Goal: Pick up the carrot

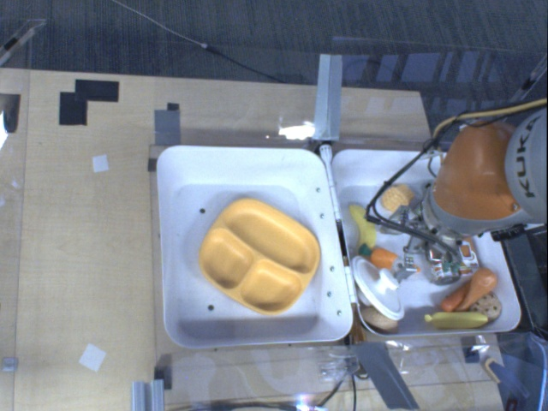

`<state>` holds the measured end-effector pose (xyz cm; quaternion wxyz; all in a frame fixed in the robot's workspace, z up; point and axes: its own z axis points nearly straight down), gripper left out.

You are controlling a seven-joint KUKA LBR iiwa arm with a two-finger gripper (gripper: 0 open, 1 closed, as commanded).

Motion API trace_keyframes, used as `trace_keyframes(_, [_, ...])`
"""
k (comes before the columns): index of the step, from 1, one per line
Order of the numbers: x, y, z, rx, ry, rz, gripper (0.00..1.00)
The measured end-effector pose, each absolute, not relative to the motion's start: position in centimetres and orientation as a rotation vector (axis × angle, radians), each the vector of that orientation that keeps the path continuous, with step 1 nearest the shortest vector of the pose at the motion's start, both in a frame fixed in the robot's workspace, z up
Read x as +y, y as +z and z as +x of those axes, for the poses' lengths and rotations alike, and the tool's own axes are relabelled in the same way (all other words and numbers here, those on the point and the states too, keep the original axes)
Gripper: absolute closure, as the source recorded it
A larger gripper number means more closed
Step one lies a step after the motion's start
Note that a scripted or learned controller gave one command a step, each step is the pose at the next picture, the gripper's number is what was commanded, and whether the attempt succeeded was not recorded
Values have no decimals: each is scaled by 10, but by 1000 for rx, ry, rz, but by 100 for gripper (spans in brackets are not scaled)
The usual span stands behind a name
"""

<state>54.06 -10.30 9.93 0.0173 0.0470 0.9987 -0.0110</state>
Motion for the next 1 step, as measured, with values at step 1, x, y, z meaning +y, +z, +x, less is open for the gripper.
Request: trace_keyframes(1, [-92, 98, 548, 3086, -22, -389, 0])
